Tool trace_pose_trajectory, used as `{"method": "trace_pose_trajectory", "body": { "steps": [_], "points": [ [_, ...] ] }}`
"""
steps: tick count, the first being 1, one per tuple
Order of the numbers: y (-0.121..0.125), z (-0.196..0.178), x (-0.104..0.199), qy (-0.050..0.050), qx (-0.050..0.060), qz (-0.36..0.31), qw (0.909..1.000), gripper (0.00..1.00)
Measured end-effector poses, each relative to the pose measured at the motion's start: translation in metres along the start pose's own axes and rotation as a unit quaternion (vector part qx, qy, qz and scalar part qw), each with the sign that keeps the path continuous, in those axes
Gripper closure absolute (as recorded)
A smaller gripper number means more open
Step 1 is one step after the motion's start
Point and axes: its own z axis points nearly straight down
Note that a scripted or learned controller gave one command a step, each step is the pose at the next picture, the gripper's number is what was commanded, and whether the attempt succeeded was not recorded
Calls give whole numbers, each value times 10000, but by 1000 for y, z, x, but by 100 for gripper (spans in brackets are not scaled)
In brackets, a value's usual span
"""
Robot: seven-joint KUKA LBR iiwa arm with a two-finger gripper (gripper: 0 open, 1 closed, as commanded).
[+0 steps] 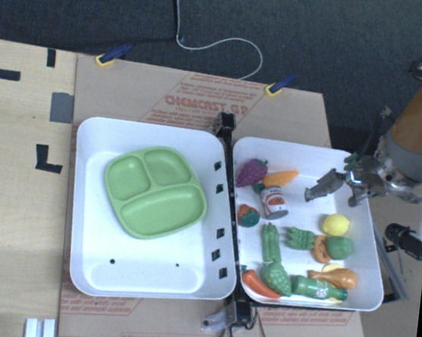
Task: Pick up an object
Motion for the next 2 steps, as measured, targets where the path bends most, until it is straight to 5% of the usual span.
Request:
{"method": "trace_pose_trajectory", "body": {
  "steps": [1, 2],
  "points": [
    [-12, -178, 33, -15, -83, -21, 10000, 0],
    [-12, -179, 31, -10, -9, -5, 10000, 100]
  ]
}}
